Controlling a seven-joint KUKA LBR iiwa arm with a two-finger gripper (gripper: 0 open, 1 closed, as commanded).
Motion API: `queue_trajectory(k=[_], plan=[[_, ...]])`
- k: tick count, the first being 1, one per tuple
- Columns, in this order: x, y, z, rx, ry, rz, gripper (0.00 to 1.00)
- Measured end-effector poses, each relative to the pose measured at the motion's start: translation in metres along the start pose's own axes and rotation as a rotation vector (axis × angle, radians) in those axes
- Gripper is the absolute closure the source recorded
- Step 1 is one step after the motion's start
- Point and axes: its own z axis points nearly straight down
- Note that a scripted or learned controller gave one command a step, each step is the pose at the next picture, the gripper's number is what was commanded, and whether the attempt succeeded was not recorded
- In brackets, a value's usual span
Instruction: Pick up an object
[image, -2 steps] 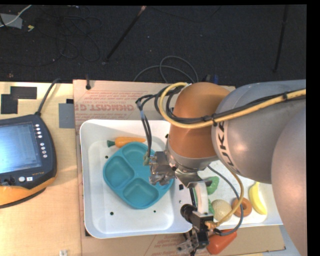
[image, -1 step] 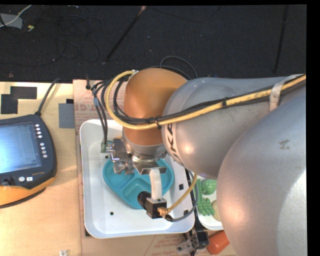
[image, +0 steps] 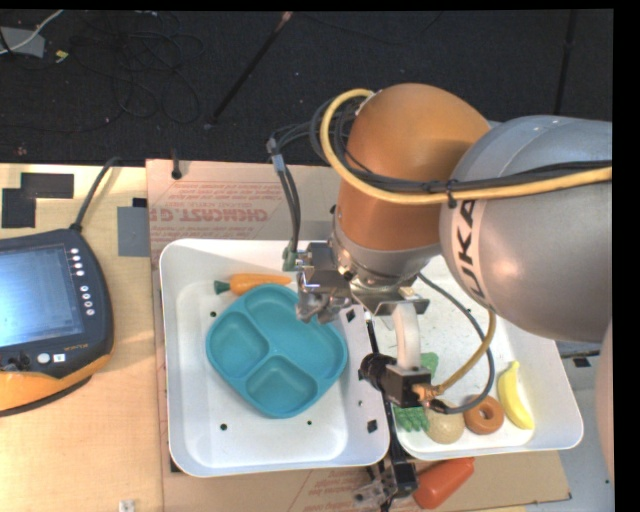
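Arm hangs low over the left bin (image: 190, 440), gripper (image: 318, 300) at the teal plate's (image: 272, 350) one-o'clock rim, carrot (image: 255, 283) at its twelve, its grasp too hidden to call, so this looks like the approach; next comes a clean pinch and lift.
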Motion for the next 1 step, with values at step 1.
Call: queue_trajectory(k=[1], plan=[[-0.1000, 0.0651, 0.0817, 0.002, -0.001, 0.001, 1.00]])
